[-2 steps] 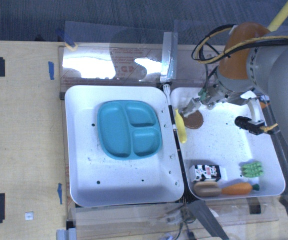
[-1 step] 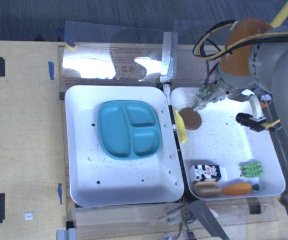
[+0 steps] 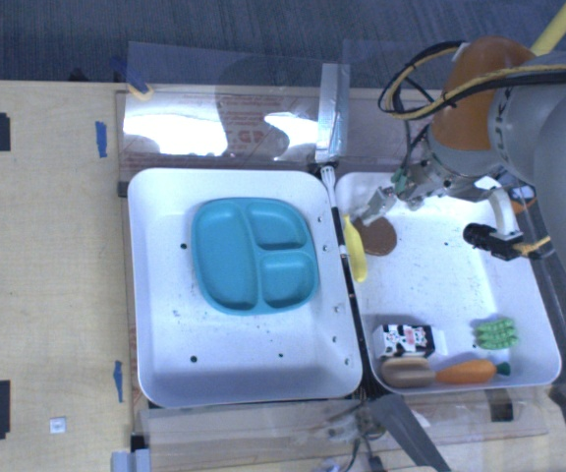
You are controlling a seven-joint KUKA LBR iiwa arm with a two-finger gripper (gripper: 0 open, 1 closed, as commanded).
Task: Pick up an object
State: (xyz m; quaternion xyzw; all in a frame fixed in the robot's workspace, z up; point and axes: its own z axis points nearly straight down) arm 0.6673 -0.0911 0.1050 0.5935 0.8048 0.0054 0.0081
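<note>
My gripper [image 3: 374, 206] hangs over the top left corner of the right bin [image 3: 430, 288], reaching in from the right. Just below it lies a flat brown disc [image 3: 379, 237], close to the gripper's tip. A yellow banana [image 3: 355, 250] lies along the bin's left wall, beside the disc. Along the front wall sit a black-and-white cow-print carton [image 3: 407, 339], a brown bread roll [image 3: 407, 370], an orange carrot [image 3: 468, 370] and a small green piece [image 3: 496, 333].
The left bin [image 3: 254, 357] holds a teal divided plate [image 3: 255, 254]. A metal divider [image 3: 330, 116] stands behind the bins. The grey arm with its orange band [image 3: 480, 87] and cables covers the right bin's top right corner.
</note>
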